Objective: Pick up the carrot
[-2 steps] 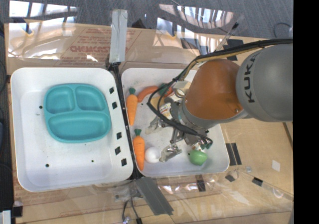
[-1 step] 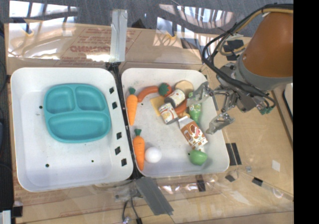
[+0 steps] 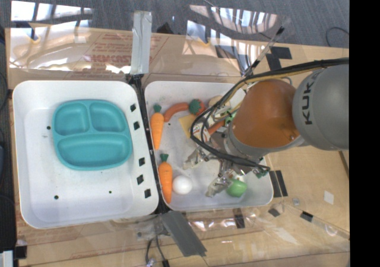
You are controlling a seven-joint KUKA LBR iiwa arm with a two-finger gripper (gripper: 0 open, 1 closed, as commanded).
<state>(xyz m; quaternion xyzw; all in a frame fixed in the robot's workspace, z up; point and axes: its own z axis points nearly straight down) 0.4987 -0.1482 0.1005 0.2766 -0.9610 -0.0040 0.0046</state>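
My fingers (image 3: 221,184) hang low in the right bin (image 3: 261,199), near its front wall. I cannot tell if they are released or clenched. A green ball (image 3: 237,188) sits just beside them, and a white egg (image 3: 182,186) lies near. 2 carrots lie along the left wall: 1 carrot (image 3: 165,180) close by, 1 (image 3: 157,130) farther back. The left bin (image 3: 24,141) holds a teal tray (image 3: 92,134).

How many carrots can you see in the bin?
2 carrots, both along the left wall of the right bin: the upper carrot and the lower carrot beside a white ball. The arm may hide more.
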